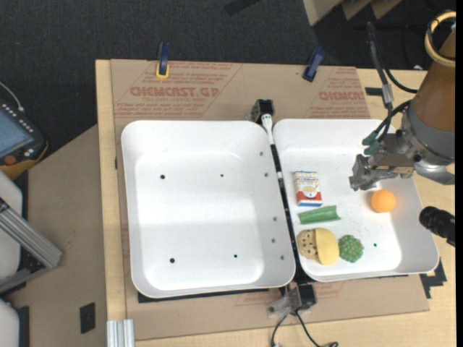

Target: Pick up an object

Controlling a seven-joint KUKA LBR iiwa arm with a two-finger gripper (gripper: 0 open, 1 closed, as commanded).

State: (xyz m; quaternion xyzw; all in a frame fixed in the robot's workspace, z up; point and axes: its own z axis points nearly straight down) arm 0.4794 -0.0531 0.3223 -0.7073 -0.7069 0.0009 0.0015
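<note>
Camera view: grey two-finger gripper [364,178] hangs just beside the round orange ball [383,201]; whether its grip is open, I cannot tell.

Two bins sit side by side on the bench, and in the right bin [347,139] the carton [307,188] lies near its left wall, the pepper [319,214] just before it, cookie [307,243], banana [327,246] and broccoli [351,249] lining the front edge, ball [383,201] toward the right.
</note>
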